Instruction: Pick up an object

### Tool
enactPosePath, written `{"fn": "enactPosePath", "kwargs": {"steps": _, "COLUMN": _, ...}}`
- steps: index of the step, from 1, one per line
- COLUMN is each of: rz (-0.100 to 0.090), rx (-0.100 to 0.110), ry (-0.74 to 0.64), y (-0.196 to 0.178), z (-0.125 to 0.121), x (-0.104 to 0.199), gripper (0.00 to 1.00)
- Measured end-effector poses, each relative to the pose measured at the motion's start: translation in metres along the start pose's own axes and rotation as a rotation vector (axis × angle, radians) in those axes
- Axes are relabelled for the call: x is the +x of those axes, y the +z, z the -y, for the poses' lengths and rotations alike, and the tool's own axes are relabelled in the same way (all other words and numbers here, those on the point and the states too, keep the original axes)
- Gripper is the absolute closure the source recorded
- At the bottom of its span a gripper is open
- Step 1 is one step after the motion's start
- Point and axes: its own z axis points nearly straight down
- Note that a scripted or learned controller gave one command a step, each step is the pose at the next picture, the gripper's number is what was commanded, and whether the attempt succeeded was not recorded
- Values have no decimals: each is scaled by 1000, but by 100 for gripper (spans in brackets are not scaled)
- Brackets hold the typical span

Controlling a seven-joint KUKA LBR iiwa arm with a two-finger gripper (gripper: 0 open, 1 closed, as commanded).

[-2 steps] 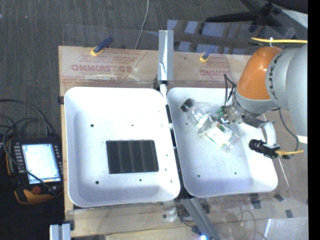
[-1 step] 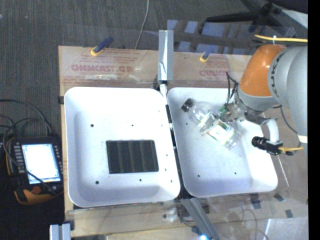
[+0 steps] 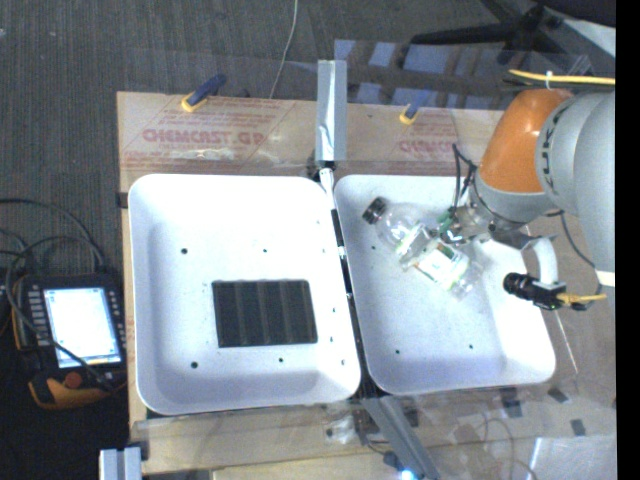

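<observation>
A clear plastic bottle point(image 3: 398, 228) with a dark cap lies on its side in the upper part of the right bin point(image 3: 460, 353). My gripper point(image 3: 443, 255) is low over that bin, right at the bottle's lower right end and seemingly touching it. Whether the bottle is in its grasp is not visible. A dark ridged rectangular block point(image 3: 265, 313) lies flat in the middle of the left bin point(image 3: 170, 258).
The arm's grey body and orange band point(image 3: 515, 158) cover the right bin's upper right corner. A black fitting with a yellow cable point(image 3: 535, 289) sticks out over the right rim. A metal post point(image 3: 331, 113) stands behind the seam between the bins.
</observation>
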Motion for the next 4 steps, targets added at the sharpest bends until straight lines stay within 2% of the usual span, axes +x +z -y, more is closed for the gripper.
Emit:
{"fn": "enactPosePath", "kwargs": {"steps": 1, "rz": 7, "rx": -52, "ry": -99, "y": 1, "z": 25, "x": -37, "gripper": 0}}
{"fn": "enactPosePath", "kwargs": {"steps": 2, "rz": 1, "rx": -47, "ry": -105, "y": -8, "z": 26, "x": -34, "gripper": 100}}
{"fn": "enactPosePath", "kwargs": {"steps": 3, "rz": 7, "rx": -22, "ry": -40, "y": -104, "z": -41, "x": 27, "gripper": 100}}
{"fn": "enactPosePath", "kwargs": {"steps": 4, "rz": 10, "rx": -20, "ry": -105, "y": -107, "z": -33, "x": 7, "gripper": 100}}
